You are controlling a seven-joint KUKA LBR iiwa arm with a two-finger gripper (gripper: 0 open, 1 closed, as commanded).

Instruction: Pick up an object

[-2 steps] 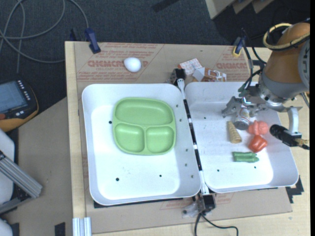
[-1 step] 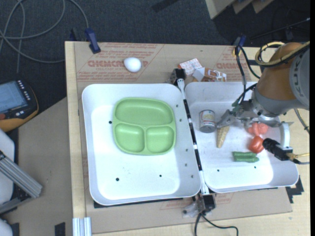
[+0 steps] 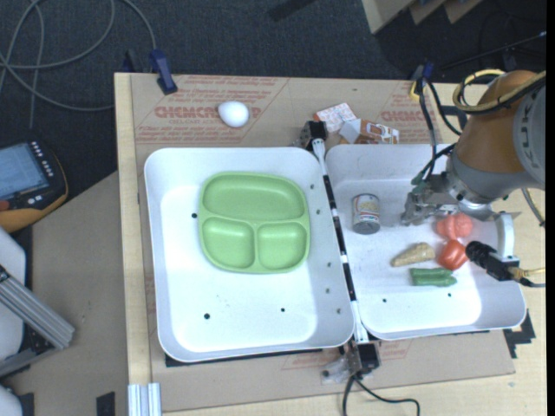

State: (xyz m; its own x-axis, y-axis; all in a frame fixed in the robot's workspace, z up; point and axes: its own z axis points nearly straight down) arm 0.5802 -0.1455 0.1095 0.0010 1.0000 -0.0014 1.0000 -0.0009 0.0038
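Reaching in from right, arm [image 3: 507,137] hangs over right bin [image 3: 390,315]; gripper [image 3: 422,208] low at bin's far middle, grip state unclear. Left bin [image 3: 173,319] holds green tray [image 3: 255,222]. Cardboard [image 3: 260,102] beneath reads "CHEMCR…". Near gripper: can [image 3: 366,213] to left, red items [image 3: 453,239], tan piece [image 3: 411,255], green piece [image 3: 432,276]. White egg [image 3: 232,113] far left on cardboard.

Fixed overhead camera (slanted) facing bench [image 3: 260,94].
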